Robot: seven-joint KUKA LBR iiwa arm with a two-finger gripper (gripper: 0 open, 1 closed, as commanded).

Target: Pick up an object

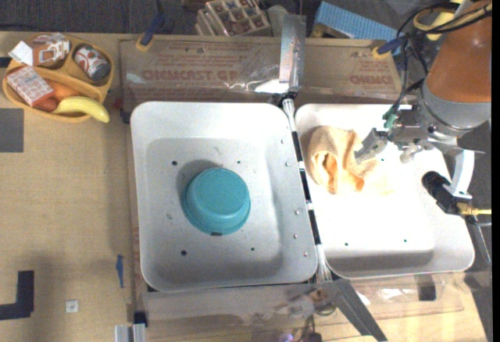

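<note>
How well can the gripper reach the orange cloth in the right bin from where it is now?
Probably yes. The gripper hangs at the right edge of the orange cloth, which lies in the right bin near its left wall. Nothing stands between them, and the cloth's top is uncovered.

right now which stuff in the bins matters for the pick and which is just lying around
For the job:
- crumpled orange and cream cloth in the right white bin
- upturned teal plastic bowl in the left white bin
- gripper by the cloth

Lying about:
- yellow tray of toy food with a banana
- cardboard strip behind the bins
</note>
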